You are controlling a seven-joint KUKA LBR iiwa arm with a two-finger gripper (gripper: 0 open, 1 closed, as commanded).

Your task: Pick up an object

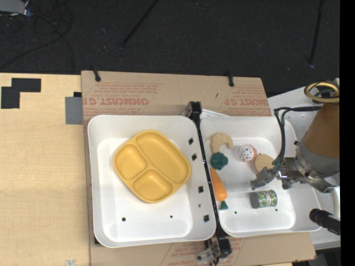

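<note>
Right now my hand (pixel 266 177) hangs low over the right bin (pixel 285 218), reaching in from its right side. My fingers are spread apart with nothing between them; one dark finger (pixel 260 179) points left and down toward the small can (pixel 264 199), which lies on its side just below and is not in my grip. My arm (pixel 327 134) rises behind the hand, its orange band above the grey wrist.

Several things share this bin. The can, green-labelled with a silvery end, lies near the middle of the bin's floor. Just above my hand sits a tan round piece (pixel 264 162), and beside it to the left a small white ball with red marks (pixel 247 152). Further left, near the divider between the bins, a pale croissant-shaped toy (pixel 221 142) lies at the top, a dark green lump (pixel 219 160) just below it, and an orange carrot (pixel 218 185) stretches down along the divider, its green tip at the lower end.

The left bin (pixel 111 215) holds a yellow plate with three compartments (pixel 152 165), turned at a slant and resting flat near the bin's centre. Both bins stand on a sheet of brown cardboard (pixel 166 96) on the worktop (pixel 39 176).
</note>
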